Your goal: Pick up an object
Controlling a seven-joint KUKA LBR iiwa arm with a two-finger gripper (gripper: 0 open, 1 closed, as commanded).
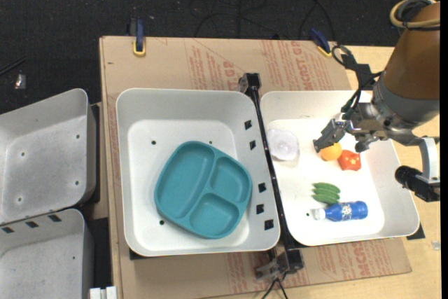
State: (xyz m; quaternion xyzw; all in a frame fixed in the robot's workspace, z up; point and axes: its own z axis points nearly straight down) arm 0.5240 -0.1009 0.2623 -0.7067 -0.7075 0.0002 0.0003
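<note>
In the right bin (pixel 392 220) lie an orange-yellow piece (pixel 331 152), a red piece (pixel 349 162), a green pod-shaped item (pixel 326 192), a blue bottle (pixel 344 211) lying on its side, and a clear round cup (pixel 283 145). My gripper (pixel 344 138) hangs over the orange and red pieces, its dark fingers spread open on either side of them. Nothing is between the fingers.
The left bin (pixel 140 115) holds a teal divided plate (pixel 203 188). A black divider with clips (pixel 262 150) runs between the bins. White bin lids (pixel 42 150) lie off the bench at the left. Cables cross the dark floor behind.
</note>
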